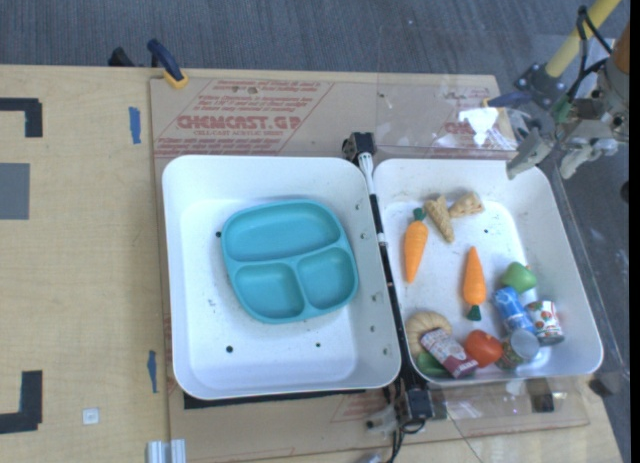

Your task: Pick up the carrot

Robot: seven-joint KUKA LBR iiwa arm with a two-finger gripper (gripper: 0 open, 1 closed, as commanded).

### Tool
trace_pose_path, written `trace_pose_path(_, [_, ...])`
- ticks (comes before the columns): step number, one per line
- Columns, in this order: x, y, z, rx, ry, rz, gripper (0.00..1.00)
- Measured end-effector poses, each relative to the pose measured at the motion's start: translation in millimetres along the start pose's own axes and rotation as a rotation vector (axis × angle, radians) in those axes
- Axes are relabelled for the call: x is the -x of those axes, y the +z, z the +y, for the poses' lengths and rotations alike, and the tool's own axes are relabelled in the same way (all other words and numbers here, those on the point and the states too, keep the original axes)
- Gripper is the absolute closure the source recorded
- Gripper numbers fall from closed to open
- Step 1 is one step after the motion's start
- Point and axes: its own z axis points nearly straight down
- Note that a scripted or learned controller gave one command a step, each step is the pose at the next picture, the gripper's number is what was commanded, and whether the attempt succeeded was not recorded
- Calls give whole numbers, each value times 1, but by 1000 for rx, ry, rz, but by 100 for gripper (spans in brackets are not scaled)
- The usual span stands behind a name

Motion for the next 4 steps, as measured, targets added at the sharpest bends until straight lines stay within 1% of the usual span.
trace_pose_path(1, [-56,133,-34,-13,76,5,0])
trace_pose_path(2, [-12,176,-68,4,364,0,0])
trace_pose_path(3, [-64,182,-103,13,248,-1,0])
trace_pose_path(4, [-62,170,-102,20,251,-7,100])
